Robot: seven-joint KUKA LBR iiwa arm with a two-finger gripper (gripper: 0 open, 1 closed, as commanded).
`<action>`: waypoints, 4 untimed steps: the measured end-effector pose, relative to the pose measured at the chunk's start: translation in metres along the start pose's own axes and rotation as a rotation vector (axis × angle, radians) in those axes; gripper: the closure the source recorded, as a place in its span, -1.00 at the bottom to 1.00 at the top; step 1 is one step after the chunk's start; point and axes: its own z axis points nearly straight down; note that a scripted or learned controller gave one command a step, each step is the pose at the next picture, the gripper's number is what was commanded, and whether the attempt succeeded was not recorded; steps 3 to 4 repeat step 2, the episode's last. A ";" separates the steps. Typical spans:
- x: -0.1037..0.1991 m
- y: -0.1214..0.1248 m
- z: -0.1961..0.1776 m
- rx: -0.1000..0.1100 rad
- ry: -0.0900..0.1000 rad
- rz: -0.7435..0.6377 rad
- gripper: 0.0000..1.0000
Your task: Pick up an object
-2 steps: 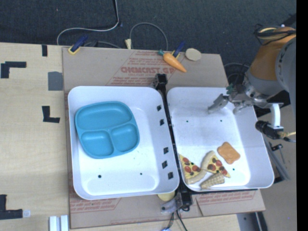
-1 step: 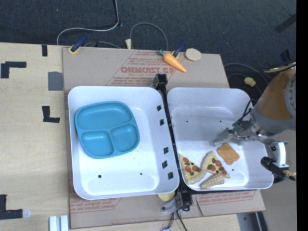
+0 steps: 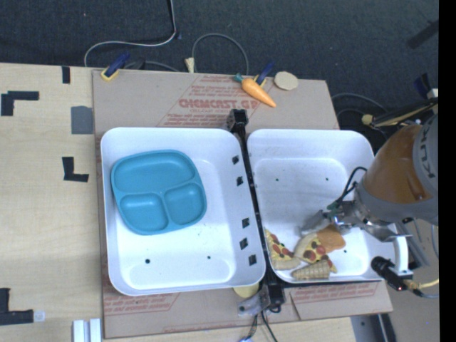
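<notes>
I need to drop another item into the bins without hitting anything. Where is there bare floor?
Right bin: far half is bare; the near edge is crowded with pizza slices and the gripper. Left bin: bare strip nearer than the blue tray.

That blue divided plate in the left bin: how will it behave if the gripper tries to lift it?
The blue plate looks like rigid moulded plastic, so probably stiff and light. It lies flat in the left bin with a low rim, so gripping it may be awkward. Its smooth surface could slip.

A robot lab: taped cardboard bench (image 3: 214,102), loose cables (image 3: 171,20), white bins (image 3: 114,191).
</notes>
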 end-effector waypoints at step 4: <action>0.096 0.064 -0.102 0.000 0.008 -0.012 1.00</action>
